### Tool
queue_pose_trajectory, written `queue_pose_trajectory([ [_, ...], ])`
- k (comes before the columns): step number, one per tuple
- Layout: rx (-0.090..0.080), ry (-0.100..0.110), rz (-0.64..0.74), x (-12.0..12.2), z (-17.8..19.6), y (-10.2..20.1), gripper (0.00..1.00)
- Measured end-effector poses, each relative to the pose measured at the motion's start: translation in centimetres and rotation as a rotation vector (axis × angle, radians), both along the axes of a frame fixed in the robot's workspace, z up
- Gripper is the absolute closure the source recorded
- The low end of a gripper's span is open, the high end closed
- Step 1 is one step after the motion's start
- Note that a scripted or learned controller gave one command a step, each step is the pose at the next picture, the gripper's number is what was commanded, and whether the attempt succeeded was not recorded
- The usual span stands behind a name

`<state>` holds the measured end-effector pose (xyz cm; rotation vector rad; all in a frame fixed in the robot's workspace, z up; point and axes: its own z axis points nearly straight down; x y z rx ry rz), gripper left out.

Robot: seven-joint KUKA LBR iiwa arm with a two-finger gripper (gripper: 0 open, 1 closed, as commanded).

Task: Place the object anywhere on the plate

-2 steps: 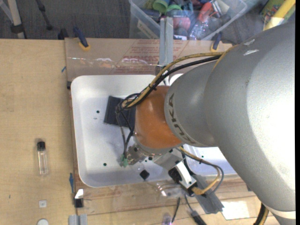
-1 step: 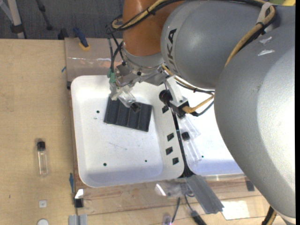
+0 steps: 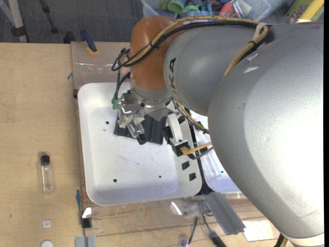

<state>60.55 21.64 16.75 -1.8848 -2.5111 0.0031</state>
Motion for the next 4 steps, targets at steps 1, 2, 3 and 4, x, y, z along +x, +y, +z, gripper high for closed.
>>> queue_pose_trajectory([
  [1,0.0,-0.001,0.0,0.0,0.0,0.0,0.0],
  [2,0.001,-0.002,0.0,0.1,1.0,0.1,1.0],
  [3,0.005,-0.006,-0.794,0.0,-7.6,0.0,1.0],
  [4,-0.001,0.004,-1.12,3.2,-7.6,-0.3,1.0],
])
